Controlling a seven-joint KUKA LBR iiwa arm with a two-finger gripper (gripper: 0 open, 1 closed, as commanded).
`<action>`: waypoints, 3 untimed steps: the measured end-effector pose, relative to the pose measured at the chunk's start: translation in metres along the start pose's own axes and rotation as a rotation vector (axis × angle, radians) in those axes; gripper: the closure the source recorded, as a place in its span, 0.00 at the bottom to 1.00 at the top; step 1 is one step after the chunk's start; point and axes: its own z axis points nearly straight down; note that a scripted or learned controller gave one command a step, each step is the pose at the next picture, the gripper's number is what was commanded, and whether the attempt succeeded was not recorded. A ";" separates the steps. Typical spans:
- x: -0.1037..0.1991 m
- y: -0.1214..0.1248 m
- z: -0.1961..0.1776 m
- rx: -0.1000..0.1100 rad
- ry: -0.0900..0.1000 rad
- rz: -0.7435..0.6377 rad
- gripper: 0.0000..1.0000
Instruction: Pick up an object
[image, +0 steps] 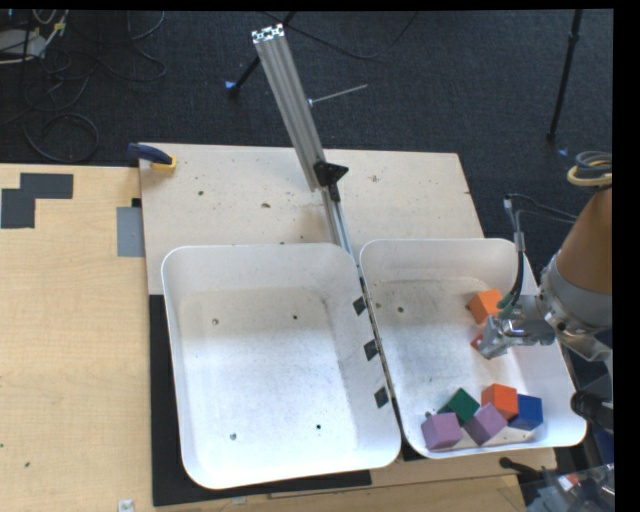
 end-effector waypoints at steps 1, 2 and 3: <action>0.043 0.033 0.008 0.004 0.003 -0.003 1.00; 0.082 0.060 0.014 0.004 0.001 -0.001 1.00; 0.128 0.086 0.000 0.003 0.001 -0.002 1.00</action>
